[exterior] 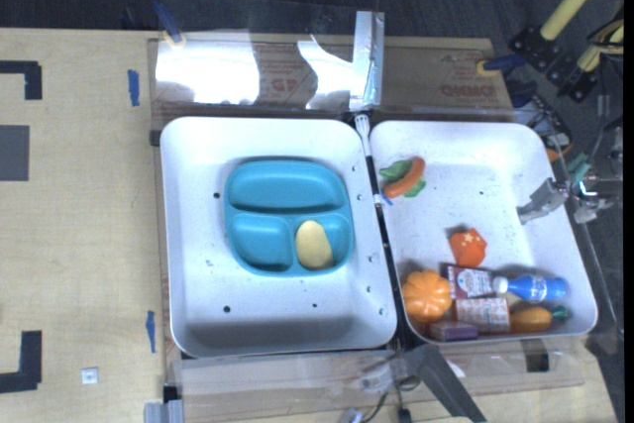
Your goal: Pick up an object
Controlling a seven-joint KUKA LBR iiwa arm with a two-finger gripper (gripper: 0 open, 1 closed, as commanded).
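At the right bin's [466,139] right rim, the gripper [543,201] hangs; its state can't be told.

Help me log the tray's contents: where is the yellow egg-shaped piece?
The yellow piece lies in the blue tray's lower right compartment, inside the left bin.

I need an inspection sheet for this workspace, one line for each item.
Surface: two white bins, left bin and right bin, on a wooden bench.
Job's things: yellow egg-shaped object in a blue divided tray; toy carrot, small orange piece, toy pumpkin, bottle and packets in the right bin.
Clutter: blue tape marks on the bench.
End effector: at the right bin's right rim, holding nothing.
Cables: some at the upper right.
Surroundings: dark floor.
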